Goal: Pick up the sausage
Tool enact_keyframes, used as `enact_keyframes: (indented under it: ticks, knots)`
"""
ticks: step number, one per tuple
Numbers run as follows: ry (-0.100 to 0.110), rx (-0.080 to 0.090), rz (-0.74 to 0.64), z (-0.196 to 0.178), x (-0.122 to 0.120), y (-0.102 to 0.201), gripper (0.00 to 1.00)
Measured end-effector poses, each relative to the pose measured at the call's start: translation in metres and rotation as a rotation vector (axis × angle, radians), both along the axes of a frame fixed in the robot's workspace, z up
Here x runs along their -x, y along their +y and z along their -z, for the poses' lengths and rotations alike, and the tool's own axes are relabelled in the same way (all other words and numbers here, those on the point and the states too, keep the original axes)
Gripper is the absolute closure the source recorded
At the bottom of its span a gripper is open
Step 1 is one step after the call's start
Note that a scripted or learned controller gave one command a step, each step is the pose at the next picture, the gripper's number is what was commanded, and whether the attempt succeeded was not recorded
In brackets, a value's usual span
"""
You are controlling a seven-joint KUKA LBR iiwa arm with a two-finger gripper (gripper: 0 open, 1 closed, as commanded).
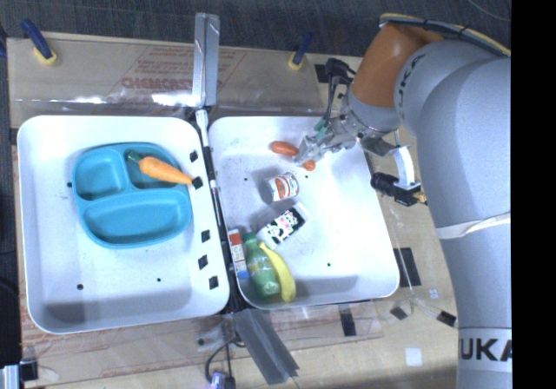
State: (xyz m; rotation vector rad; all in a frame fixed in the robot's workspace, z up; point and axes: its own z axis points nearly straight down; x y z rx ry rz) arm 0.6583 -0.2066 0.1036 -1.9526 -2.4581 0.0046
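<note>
Leftmost, one blue tray [130,222] is sitting in the left bin [52,292], one carrot [163,170] lying across its upper compartments. Two bins are lying side by side. In the right bin [365,257], one green bottle [258,269] and one banana [280,273] are crowding the near-left corner, one black-and-white carton [285,224] and one can [283,187] above them; their labels are unreadable. Farther back, the sausage [283,148] is lying just left of the gripper [309,153], nothing between them. "KUKA" is partly showing on the arm [482,349].
</note>
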Motion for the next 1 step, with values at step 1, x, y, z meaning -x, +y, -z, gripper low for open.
enact_keyframes:
  ticks: [1]
  knots:
    - [-0.004,0.0,-0.13,-0.134,0.0008,0.0794,1.0]
